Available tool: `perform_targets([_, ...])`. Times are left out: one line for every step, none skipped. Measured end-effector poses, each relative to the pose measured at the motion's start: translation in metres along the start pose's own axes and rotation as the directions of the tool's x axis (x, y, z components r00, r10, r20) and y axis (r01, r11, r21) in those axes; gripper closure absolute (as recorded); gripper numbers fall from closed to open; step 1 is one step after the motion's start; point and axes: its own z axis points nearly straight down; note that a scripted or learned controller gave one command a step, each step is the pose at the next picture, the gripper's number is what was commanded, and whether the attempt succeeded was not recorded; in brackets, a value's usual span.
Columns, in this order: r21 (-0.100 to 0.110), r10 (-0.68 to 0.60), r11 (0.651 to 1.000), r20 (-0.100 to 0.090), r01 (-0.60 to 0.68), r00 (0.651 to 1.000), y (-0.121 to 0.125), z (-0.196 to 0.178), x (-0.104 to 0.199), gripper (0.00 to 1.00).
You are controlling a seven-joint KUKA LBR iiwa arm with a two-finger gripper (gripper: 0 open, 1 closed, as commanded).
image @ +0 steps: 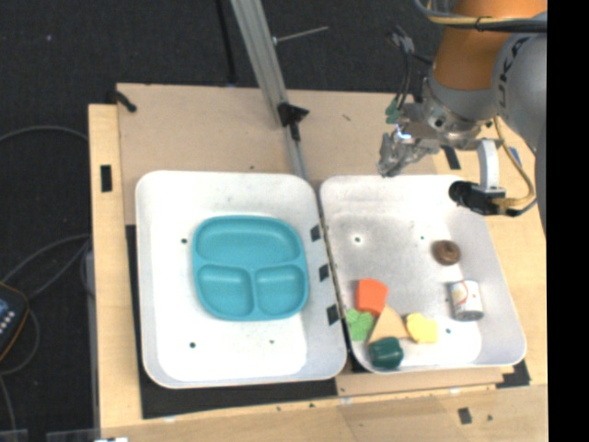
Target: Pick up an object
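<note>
Pincer (396, 157) poised over the far rim of the right bin (386, 212), well apart from every loose piece.

Whether the pincer is released or clenched cannot be told at this slant. The things to pick all lie nearer the camera than it: a brown disc (446, 251) just right of its line, and a small can with a red label (466, 299) beyond that. Farthest from the pincer, at the near rim, sits a tight cluster. In it an orange block (371, 294) sits above a light green piece (358, 322), a tan wedge (390, 323), a yellow piece (422, 328) and a dark green piece (386, 352). These crowd one another, some touching. Left of the pincer, the left bin (158, 247) holds a teal divided plate (248, 267). An aluminium strut (262, 53) slants over the worktop (184, 127) on that side.
</note>
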Motion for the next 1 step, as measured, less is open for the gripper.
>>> perform_targets([-0.001, -0.002, 1.0, -0.002, 0.002, 1.0, -0.0039, -0.0071, 0.0571, 1.0])
